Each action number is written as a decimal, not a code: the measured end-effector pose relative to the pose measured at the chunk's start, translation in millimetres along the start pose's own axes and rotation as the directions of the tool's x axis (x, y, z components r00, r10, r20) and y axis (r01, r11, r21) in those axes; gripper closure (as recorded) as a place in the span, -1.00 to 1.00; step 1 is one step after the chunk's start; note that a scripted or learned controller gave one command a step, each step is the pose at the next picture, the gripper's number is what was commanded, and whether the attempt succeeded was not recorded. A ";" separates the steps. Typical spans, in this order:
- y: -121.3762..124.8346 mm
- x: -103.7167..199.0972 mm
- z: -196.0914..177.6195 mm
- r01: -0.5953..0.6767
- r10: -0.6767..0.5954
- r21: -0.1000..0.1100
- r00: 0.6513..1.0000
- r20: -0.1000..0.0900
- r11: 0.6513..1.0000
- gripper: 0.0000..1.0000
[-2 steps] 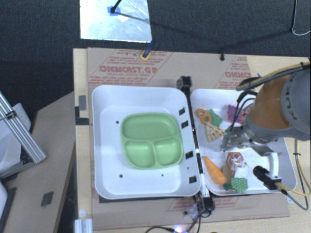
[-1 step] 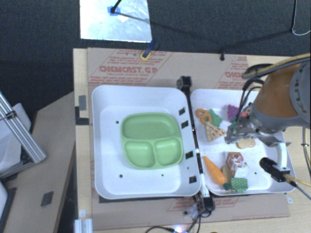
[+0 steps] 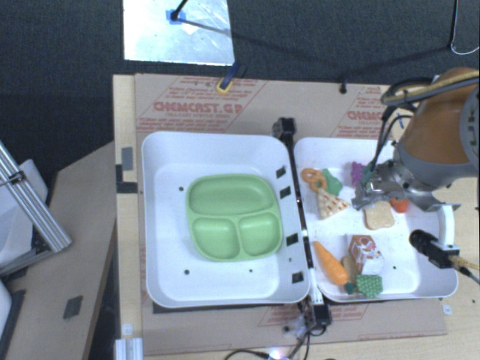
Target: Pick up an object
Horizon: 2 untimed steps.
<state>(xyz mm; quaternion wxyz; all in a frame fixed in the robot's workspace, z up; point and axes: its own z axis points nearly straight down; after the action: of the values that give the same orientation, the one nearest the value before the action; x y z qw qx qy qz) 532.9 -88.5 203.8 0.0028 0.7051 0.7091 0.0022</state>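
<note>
The right bin [image 3: 401,274] holds several toy foods. My gripper [image 3: 369,195] hangs low over its middle, just above a tan bread slice [image 3: 379,217] and to the right of a waffle-patterned wedge [image 3: 330,203]. A purple grape bunch [image 3: 356,173] lies just behind the gripper, and a small red piece [image 3: 400,205] sits on its right. An orange ring [image 3: 310,176] and a green piece [image 3: 331,180] lie at the back left. Toward the front are an orange carrot [image 3: 331,263], a small printed carton [image 3: 364,252] and a green block [image 3: 368,284]. I see nothing lifted.
The left bin [image 3: 161,223] bears a green divided plate [image 3: 232,216] in its middle. A black divider with clips [image 3: 294,201] runs between the bins. The arm's grey and orange wrist [image 3: 442,141] looms over the right bin's back right corner.
</note>
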 end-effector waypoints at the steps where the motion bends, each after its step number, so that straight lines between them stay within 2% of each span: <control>1: 1.6 0.0 -21.9 -0.001 0.001 0.002 1.000 0.000 1.000 1.00; 2: 9.6 60.3 -14.1 0.005 -0.005 0.006 1.000 -0.003 1.000 1.00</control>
<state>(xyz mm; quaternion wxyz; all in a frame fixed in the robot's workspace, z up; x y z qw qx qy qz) 542.1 -28.1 217.9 -0.0002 0.7035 0.7107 0.0011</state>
